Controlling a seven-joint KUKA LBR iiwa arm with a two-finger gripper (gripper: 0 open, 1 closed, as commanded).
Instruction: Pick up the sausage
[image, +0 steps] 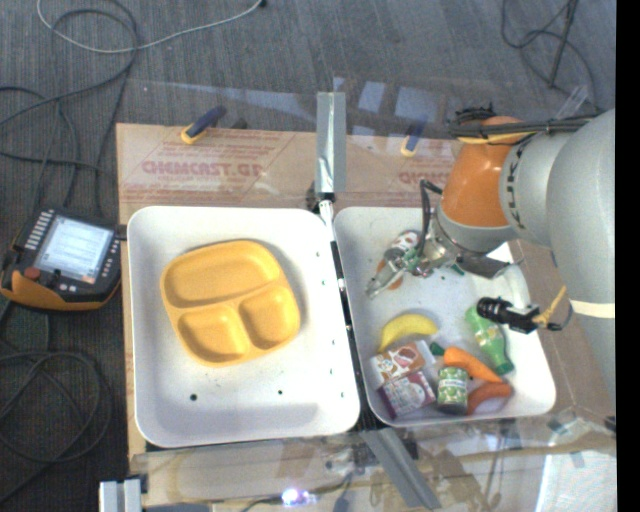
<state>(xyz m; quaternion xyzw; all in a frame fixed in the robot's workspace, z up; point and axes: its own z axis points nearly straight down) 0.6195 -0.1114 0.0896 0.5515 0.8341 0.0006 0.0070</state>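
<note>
The sausage (487, 397) is a short reddish-brown piece at the front right of the right bin (350, 300), partly tucked under an orange carrot (474, 364). My gripper (384, 278) hangs low over the back left part of that bin, slanting toward the divider between the bins. It is well apart from the sausage, about a third of the bin's length to the back and left of it. I see nothing held in it. The arm's grey body and orange band cover the bin's back right corner.
A yellow banana (408, 328), a red packet (401, 375), a small green can (452, 388) and a green bottle (489, 340) crowd the front of the right bin. The left bin (150, 400) holds a yellow divided plate (232, 300). A handheld controller (65, 260) lies off the bench at left.
</note>
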